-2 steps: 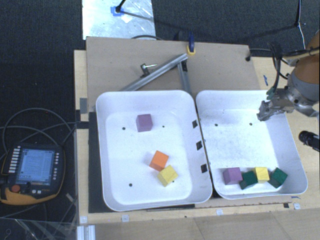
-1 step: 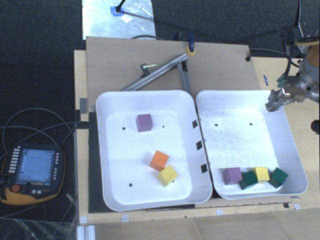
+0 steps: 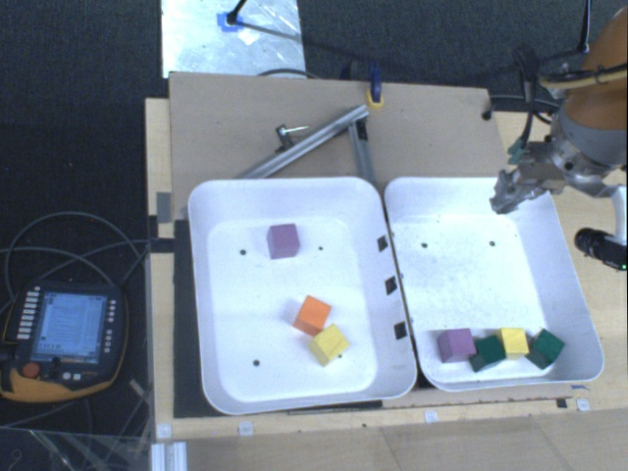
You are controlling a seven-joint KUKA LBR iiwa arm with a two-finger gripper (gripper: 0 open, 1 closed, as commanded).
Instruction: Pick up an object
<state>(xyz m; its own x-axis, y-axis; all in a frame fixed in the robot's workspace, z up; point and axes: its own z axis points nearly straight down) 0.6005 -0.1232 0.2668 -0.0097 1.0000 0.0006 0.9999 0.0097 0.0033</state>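
The gripper (image 3: 507, 196) hung over the right bin's (image 3: 471, 263) far right corner; whether it was released or clenched could not be told. The nearest candidates, a purple cube (image 3: 455, 343), two green blocks (image 3: 486, 352) and a yellow cube (image 3: 514, 340), sat crowded together along the near wall. That crowding risked a descent landing on a neighbour or the wall, spoiling the grasp.

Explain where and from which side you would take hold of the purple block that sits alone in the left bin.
Grip the purple block across two opposite flat side faces, coming straight down from above. It stands by itself on the floor of the left bin, well apart from the orange block, so each side probably has room for a finger. Its edges lie roughly square to the bin walls, so the tool likely needs little turning.
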